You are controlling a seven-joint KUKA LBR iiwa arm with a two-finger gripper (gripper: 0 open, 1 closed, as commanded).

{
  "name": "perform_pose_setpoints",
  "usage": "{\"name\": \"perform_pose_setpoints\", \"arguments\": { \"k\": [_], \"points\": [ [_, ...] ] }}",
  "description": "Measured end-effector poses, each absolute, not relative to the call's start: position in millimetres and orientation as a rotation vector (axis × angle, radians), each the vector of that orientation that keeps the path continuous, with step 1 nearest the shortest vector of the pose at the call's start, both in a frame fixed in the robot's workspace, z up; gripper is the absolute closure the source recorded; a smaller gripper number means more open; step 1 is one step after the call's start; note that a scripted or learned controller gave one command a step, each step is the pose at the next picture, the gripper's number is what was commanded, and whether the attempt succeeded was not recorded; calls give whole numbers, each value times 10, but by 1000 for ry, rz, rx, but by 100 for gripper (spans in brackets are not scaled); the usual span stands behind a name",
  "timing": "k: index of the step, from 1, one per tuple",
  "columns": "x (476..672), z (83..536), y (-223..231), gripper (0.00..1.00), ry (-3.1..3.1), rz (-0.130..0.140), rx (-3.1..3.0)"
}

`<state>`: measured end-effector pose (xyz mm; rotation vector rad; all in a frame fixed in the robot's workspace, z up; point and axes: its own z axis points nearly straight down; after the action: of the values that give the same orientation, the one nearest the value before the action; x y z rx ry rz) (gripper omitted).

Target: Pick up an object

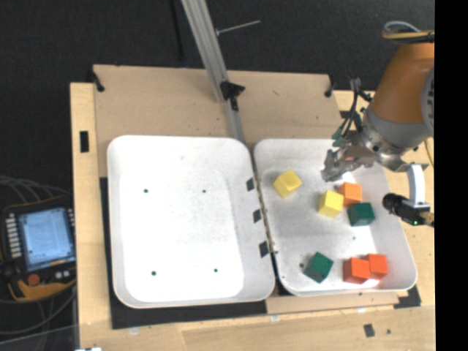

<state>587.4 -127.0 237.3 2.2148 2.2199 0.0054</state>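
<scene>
Fingers [333, 168] of the gripper, their spread impossible to tell, hang over the right bin [292, 287] near the worktop's right edge, just above a yellow block [330, 203] and beside an orange block [352, 192]

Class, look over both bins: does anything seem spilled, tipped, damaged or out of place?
Nothing stands out. The blocks lie loose in the right bin, none outside it: two yellow, three orange, two green. The gripper hangs above that bin near a yellow block.
</scene>
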Motion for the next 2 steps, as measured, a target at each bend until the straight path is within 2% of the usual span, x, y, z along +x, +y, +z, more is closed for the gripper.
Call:
{"name": "perform_pose_setpoints", "arguments": {
  "k": [1,2],
  "points": [
    [5882,2619,-1285,100,2222,4,2216],
    [5814,2475,-768,100,2227,0,2215]
  ]
}}
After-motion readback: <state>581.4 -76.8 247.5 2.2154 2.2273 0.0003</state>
